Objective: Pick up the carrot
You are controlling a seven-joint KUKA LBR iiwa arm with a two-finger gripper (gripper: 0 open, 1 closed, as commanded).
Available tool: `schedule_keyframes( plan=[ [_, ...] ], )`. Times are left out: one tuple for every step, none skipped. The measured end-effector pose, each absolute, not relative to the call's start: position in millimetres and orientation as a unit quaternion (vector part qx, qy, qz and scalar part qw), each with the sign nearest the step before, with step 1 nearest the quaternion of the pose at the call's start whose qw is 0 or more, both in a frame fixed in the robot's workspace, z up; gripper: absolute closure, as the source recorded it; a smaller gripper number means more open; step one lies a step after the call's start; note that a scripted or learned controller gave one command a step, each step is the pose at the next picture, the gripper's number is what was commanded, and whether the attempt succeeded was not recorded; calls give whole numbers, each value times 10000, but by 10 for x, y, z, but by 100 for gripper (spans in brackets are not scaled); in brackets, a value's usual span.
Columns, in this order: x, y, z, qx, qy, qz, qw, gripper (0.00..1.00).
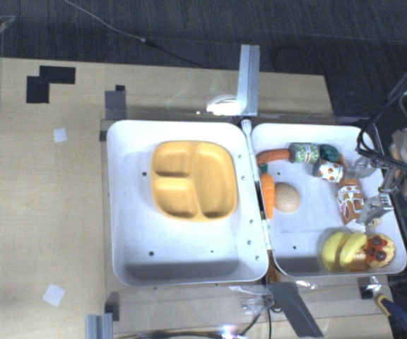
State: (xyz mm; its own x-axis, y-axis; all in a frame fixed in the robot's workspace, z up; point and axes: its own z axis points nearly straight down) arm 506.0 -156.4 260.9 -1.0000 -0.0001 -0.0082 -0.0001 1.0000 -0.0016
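Note:
The carrot [267, 195] is orange with a green top. It lies lengthwise against the left wall of the right bin [309, 263], beside a round beige bun [286, 197]. A second orange-red, elongated item [273, 156] lies crosswise just behind it. My gripper [368, 188] reaches in from the right over the right side of that bin, far from the carrot. Its two fingers are spread apart, so it is open and holds nothing. An orange-and-white packet [349, 200] lies just to the left of the fingers.
The right bin also holds a green can [304, 152], a small white patterned item [328, 169], yellow bananas [343, 248] and a berry pastry [378, 250]. The left bin [129, 210] holds a yellow divided plate [192, 180]. A metal post [249, 80] stands behind the bins.

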Motion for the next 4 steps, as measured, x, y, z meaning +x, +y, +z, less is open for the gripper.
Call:
schedule_keyframes(
  plan=[
    [4934,-1099,1669,230,9997,9,10,0],
    [4900,-815,1316,870,9962,5,33,0],
    [4914,-1397,895,450,9990,-2,68,0],
    [4892,-836,916,1940,9810,11,30,0]
  ],
)
